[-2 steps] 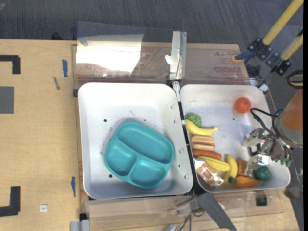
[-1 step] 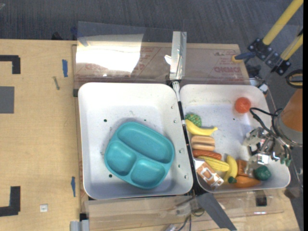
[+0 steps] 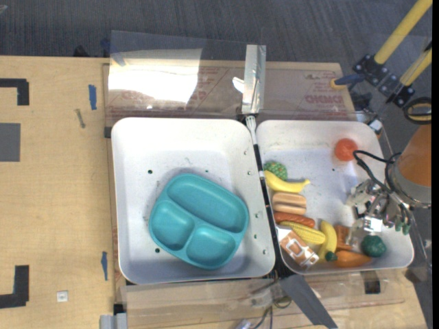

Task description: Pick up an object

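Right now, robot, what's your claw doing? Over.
Gripper low in right bin, above toy food pile. Nothing seen held. Green ball and carrot just below. Teal plate in left bin.

Two shallow white bins side by side on the bench. Left bin point(image 3: 130, 184): a teal divided plate point(image 3: 199, 219). Right bin point(image 3: 302, 139): toy food heaped at the near end, among it a yellow banana point(image 3: 285, 182) beside a green piece point(image 3: 275, 168), a hot dog point(image 3: 289, 202), a carrot point(image 3: 352, 257), a dark green ball point(image 3: 374, 245); an orange ball point(image 3: 346, 149) farther back. Gripper point(image 3: 370, 218) low over the right bin's near right corner, just above the dark green ball, orange band at the right edge
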